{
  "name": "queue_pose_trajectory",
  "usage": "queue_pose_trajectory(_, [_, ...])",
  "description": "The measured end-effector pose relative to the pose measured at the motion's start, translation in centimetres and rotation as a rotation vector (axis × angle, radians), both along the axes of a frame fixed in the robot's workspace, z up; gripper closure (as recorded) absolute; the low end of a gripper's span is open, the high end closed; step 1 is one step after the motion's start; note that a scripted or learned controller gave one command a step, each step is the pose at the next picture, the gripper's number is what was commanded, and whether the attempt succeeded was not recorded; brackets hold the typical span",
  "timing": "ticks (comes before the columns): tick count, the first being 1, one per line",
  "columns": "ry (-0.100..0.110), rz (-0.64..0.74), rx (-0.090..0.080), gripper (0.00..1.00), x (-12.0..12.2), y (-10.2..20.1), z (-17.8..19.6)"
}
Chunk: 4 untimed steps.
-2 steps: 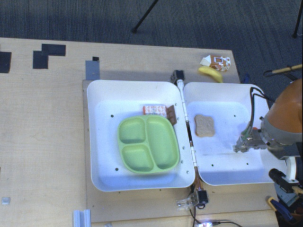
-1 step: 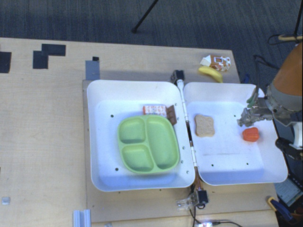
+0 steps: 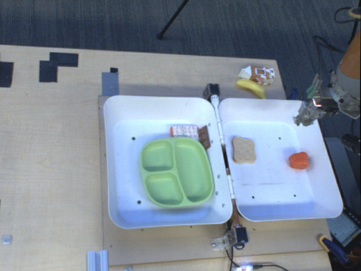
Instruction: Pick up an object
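In the right bin (image 3: 316,208) lie a tan slice of bread (image 3: 243,149) near its left side and a small orange-red object (image 3: 299,160) toward its right side. The gripper (image 3: 305,117) hangs at the bin's far right corner, above and behind the orange object and apart from it. Nothing shows between its fingers. The left bin (image 3: 121,151) holds a green divided plate (image 3: 176,171) with a small red-and-white packet (image 3: 184,131) and a brown piece (image 3: 203,136) just behind it.
On the bench behind the right bin lie a yellow banana (image 3: 251,87) and a small wrapped item (image 3: 262,74). A black clamp (image 3: 212,90) sits at the far end of the seam between the bins. Cables run along the front edge.
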<state>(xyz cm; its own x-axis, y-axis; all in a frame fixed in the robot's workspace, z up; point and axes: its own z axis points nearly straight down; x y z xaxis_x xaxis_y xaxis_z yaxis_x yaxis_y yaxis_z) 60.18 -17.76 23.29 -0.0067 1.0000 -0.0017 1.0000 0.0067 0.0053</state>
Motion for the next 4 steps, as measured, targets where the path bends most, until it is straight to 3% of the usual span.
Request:
queue_pose_trajectory(1, [0.002,0.000,0.001,0.00,0.0,0.0,-0.1])
queue_pose_trajectory(2, [0.005,-0.003,0.001,0.00,-5.5,-2.9,-7.1])
queue_pose_trajectory(3, [-0.001,-0.005,0.000,0.00,-11.3,1.9,-14.6])
queue_pose_trajectory(4, [-0.007,-0.003,0.000,1.00,-11.1,1.9,-13.5])
